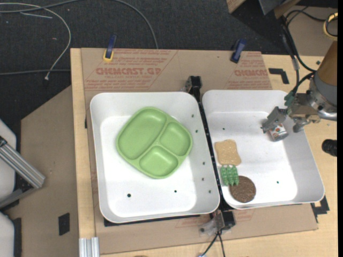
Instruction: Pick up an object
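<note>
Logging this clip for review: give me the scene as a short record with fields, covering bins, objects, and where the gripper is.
left bin: green divided plate
right bin: tan slice, green toy piece, brown round patty, grouped near the left wall
gripper: over the right bin's upper right, apart from the three objects
arm: enters from the right
held object: cannot tell

A tan cardboard-covered counter (161,63) stands on dark grey carpet floor (53,15). Thin grey cables (59,23) trail across the carpet; two blue clamps (110,46) grip the far edge.
</note>
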Controlling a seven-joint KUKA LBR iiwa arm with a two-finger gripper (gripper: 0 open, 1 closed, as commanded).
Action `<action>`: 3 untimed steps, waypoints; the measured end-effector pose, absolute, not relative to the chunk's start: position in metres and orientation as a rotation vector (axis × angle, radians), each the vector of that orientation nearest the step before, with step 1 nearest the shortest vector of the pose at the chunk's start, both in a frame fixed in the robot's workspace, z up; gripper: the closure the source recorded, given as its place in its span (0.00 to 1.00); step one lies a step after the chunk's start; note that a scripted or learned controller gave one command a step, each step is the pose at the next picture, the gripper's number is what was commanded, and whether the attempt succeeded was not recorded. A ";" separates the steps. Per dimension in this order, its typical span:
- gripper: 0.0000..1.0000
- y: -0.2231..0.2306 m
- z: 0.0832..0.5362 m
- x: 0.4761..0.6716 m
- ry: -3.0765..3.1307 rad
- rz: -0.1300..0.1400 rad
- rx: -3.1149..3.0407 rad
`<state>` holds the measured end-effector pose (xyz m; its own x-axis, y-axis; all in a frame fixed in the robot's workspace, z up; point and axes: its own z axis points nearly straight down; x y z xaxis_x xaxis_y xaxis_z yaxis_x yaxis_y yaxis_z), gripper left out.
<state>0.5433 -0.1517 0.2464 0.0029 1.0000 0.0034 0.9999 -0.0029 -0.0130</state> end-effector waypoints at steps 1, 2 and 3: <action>0.00 -0.151 0.252 0.546 -2.220 0.000 -2.220; 0.00 -0.151 0.192 0.547 -2.219 0.001 -2.220; 0.00 -0.145 0.146 0.539 -2.216 0.004 -2.216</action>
<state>0.5392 -0.1453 0.1459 0.0003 1.0000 0.0035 1.0000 -0.0003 -0.0072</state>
